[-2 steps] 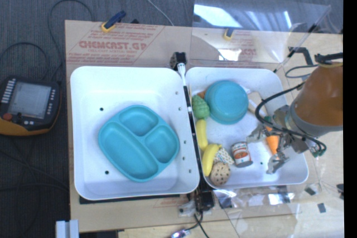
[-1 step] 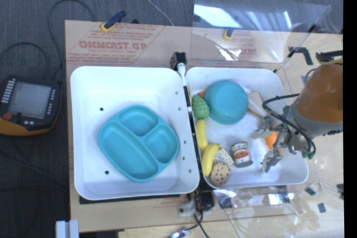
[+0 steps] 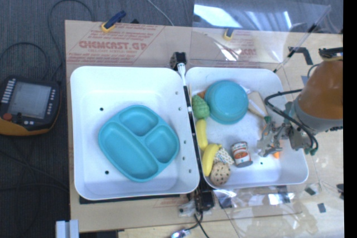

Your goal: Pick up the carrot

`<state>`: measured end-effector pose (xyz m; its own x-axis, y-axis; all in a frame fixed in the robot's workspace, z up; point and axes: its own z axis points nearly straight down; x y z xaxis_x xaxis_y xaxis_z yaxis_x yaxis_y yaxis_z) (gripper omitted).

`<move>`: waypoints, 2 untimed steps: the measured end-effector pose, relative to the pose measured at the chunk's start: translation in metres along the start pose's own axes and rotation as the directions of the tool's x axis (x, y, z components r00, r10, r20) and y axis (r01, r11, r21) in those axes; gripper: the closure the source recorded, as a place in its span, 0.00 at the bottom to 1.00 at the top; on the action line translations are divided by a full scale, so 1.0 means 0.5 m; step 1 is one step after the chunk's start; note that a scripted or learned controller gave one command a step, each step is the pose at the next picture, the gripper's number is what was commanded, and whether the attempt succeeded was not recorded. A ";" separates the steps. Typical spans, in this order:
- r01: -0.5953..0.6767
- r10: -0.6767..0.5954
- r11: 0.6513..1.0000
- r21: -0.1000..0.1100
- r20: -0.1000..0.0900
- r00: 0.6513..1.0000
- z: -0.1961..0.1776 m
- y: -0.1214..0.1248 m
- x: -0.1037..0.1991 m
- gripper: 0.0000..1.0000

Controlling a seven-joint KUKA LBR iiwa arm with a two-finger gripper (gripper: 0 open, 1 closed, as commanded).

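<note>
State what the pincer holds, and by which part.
Cannot be told. The pincer sits low in the right bin beside a small orange piece, possibly the carrot; any hold is too blurred to judge.

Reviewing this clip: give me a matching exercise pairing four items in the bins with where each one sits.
Things:
1. divided plate
2. blue bowl
3. small can
4. cookie

Places:
A. right bin, at its near-left corner beside the banana
B. left bin, alone near the middle
C. right bin, far half, next to the green vegetable
D. right bin, near half, left of the gripper

Pairs: 1-B, 2-C, 3-D, 4-A
</note>
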<state>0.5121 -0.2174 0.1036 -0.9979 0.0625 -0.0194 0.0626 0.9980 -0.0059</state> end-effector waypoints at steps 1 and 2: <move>0.000 0.000 1.000 0.002 0.002 1.000 -0.018 0.001 -0.002 1.00; 0.248 -0.249 0.969 -0.013 -0.014 0.969 -0.112 0.236 0.065 1.00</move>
<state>0.4858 -0.0971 0.1583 -0.9823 -0.1874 -0.0038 -0.1875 0.9823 0.0024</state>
